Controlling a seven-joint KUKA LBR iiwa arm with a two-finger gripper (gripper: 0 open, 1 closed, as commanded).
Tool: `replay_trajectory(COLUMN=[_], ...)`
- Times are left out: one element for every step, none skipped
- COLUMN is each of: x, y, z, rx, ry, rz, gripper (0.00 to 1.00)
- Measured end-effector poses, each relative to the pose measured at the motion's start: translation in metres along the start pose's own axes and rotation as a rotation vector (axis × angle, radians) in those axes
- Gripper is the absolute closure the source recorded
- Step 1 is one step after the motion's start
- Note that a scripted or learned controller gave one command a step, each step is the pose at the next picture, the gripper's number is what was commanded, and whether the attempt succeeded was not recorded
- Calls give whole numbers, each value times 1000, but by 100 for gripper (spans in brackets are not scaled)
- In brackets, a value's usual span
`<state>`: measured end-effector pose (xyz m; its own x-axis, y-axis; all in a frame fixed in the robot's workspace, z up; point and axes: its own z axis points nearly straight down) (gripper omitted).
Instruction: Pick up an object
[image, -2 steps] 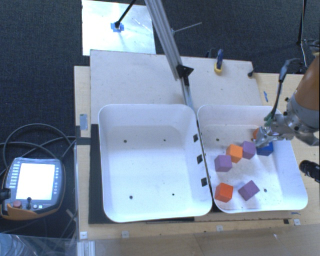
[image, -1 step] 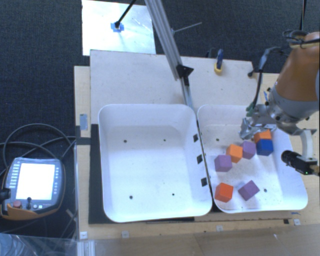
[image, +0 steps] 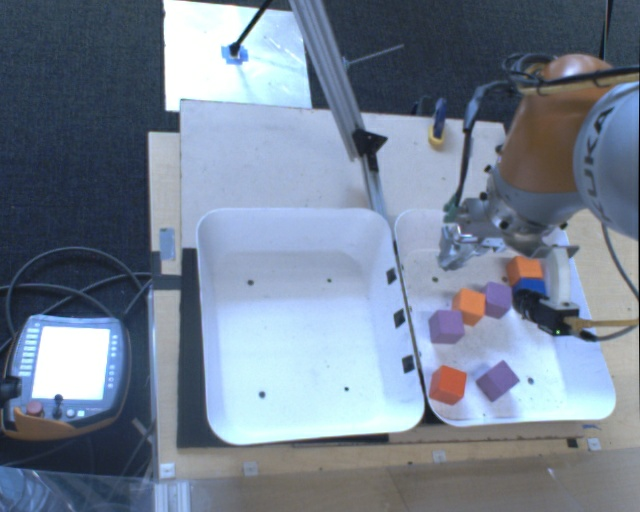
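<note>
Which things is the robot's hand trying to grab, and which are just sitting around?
For the job:
hand
orange cubes
purple cubes
blue block
right bin

Just lying about:
left bin
control pad
yellow clamp

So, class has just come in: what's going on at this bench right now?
A grey and orange robot arm reaches in over the right bin, its end effector low over the bin's upper left part. In that bin lie purple cubes and orange cubes; one orange cube touches a purple one. Nothing visibly sits in the end effector. The left bin sits alongside.
</note>
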<state>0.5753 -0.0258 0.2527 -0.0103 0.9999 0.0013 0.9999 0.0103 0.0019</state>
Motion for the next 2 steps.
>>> replay_trajectory(x=[54, 93], y=[13, 31], z=[12, 18], rx=[0, -1], ry=[1, 0], rz=[0, 1], gripper=[100, 100])
